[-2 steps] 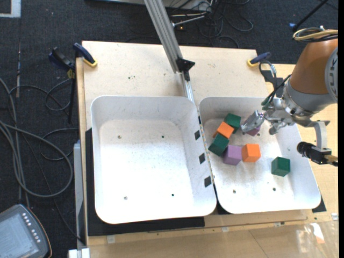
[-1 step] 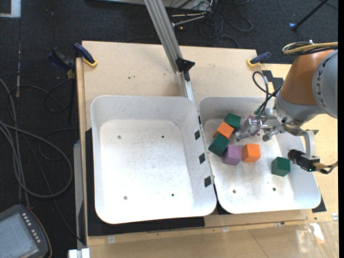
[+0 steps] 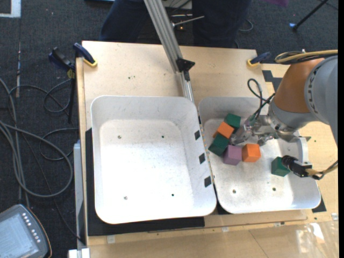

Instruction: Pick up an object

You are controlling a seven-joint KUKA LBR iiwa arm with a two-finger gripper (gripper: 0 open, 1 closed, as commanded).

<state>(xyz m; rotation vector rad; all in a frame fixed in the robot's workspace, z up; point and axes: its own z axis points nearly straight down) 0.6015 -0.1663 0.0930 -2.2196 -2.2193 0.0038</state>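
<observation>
The right bin [image 3: 258, 195] holds a cluster of blocks: a green one [image 3: 233, 120] at the back, an orange one [image 3: 226, 129], a dark green one [image 3: 218, 144], a purple one [image 3: 233, 155] and an orange one [image 3: 251, 152]. Another green block [image 3: 279, 166] lies apart to the right. My gripper [image 3: 244, 134] reaches in from the right and hovers low over the cluster, just above the purple and orange blocks. Nothing is visibly held between its fingers.
The left bin [image 3: 142, 155] stands beside the right one. A slanted metal bar [image 3: 166, 31] runs from the top down to the gap between the bins. Clamps [image 3: 86, 55] sit at the bench's back corners.
</observation>
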